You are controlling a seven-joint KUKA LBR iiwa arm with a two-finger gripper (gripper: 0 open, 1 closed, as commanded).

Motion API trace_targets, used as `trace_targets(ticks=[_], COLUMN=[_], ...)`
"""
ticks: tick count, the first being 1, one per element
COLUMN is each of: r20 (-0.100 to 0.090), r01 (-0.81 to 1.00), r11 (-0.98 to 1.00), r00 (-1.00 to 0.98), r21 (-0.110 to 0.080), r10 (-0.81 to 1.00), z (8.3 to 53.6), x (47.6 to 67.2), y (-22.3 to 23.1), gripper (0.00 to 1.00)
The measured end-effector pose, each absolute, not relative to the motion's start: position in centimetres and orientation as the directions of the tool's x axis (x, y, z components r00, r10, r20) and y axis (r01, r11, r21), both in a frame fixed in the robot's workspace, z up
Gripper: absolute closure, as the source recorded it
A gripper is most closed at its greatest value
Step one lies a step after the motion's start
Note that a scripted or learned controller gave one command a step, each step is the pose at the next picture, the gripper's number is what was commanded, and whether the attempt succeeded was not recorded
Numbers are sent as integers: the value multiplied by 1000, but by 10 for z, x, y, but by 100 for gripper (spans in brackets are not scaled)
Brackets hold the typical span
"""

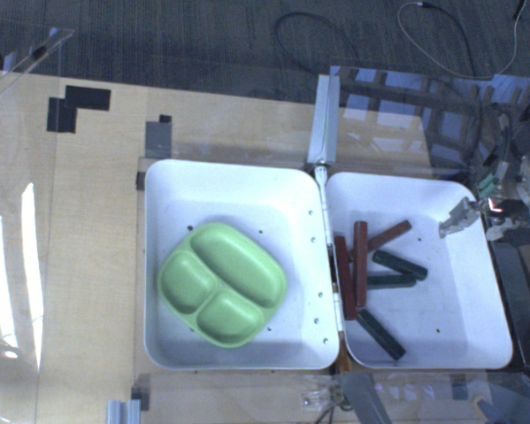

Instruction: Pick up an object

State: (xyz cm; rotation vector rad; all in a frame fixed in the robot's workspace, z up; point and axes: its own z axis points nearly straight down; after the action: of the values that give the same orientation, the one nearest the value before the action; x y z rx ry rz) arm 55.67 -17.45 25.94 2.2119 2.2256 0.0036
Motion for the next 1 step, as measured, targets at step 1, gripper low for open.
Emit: trace_targets(ticks=[1], r20=[-6], r01=[998], r11=[54], r00=[-54], r21=[25], r10=[999], z=[105], x=[609], y=[-148], gripper=[0])
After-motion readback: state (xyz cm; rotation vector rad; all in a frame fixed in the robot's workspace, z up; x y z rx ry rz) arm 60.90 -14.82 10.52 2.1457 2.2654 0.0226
